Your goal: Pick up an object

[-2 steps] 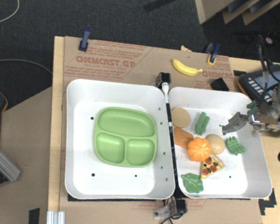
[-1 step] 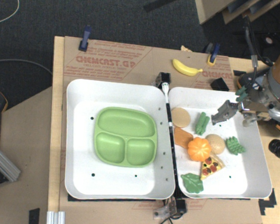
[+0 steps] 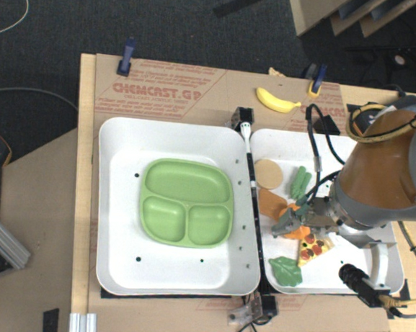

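Note:
My gripper (image 3: 287, 225) hangs low over the middle of the right bin (image 3: 394, 266), on the grey and orange arm (image 3: 381, 169) that covers the bin's right half. Around it lie toy foods. A tan round disc (image 3: 269, 173) and a green pod (image 3: 299, 183) lie toward the back. An orange-brown piece (image 3: 270, 202) sits just left of the gripper. A small orange piece (image 3: 298, 232) is right at the gripper's tip. A pizza slice (image 3: 313, 249) and a green leaf (image 3: 285, 271) lie toward the front.
The left bin (image 3: 112, 189) holds a green divided plate (image 3: 187, 202). A yellow banana (image 3: 277, 101) lies on the cardboard bench behind the right bin. Blue clamps (image 3: 125, 57) (image 3: 317, 79) stand at the back edge.

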`<action>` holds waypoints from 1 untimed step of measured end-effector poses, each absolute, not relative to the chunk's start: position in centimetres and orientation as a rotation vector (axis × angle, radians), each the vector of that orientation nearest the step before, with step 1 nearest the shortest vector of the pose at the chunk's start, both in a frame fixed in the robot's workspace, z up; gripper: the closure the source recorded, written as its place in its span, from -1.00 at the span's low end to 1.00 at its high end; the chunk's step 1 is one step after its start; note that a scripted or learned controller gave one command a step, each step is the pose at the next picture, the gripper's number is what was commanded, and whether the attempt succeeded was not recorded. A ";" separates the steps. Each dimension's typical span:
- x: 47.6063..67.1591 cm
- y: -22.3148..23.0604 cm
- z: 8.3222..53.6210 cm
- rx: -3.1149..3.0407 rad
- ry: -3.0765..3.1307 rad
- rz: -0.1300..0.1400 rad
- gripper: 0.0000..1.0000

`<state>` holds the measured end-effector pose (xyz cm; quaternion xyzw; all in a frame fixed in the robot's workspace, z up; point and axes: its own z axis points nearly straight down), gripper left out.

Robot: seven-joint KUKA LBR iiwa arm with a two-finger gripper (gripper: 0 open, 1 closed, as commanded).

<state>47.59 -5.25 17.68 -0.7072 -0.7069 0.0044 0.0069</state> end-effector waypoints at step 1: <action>48.0 4.4 28.3 -2.209 -2.239 -0.017 -1.00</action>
